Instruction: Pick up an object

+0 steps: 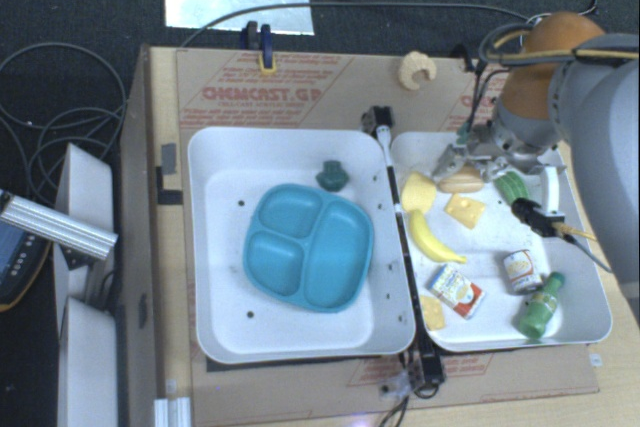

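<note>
My gripper (468, 158) hangs low over the far side of the right bin (590, 315), right above a tan bread roll (461, 182). Around the roll lie a yellow lemon-like piece (418, 193), a cheese wedge (464, 211), a banana (432, 241) and a green pepper-like item (512, 187). Toward the front of this bin are a small can (518, 270), a green bottle (540, 307), a red and white packet (457, 289) and a small yellow piece (432, 313). Nothing is visibly lifted.
The left bin (215, 215) holds a blue divided plate (308, 245) and a small dark green object (332, 177). A beige curled object (418, 69) lies on the cardboard behind the bins. A black clip (378, 121) sits on the divider between the bins.
</note>
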Robot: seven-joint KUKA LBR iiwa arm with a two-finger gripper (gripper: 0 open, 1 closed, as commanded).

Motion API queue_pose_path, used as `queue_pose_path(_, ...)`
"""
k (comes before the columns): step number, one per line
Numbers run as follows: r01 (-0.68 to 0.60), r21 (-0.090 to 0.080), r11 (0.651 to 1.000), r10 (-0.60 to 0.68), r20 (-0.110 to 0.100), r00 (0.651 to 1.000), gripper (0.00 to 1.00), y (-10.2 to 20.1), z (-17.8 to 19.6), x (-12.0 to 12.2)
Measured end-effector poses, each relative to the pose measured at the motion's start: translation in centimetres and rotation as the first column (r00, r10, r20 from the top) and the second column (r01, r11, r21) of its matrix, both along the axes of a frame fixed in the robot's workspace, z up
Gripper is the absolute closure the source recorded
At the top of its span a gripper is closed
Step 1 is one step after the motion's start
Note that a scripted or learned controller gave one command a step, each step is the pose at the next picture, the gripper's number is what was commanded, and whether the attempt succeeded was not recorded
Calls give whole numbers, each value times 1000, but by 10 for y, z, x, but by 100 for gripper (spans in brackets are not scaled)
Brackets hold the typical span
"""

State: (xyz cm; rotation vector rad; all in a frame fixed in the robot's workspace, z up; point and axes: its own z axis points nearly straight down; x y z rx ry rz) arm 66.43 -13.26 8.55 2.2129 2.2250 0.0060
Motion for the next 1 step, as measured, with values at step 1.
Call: queue_pose_path(1,-3,-3,1000,3,1,1000,100,-2,11,0)
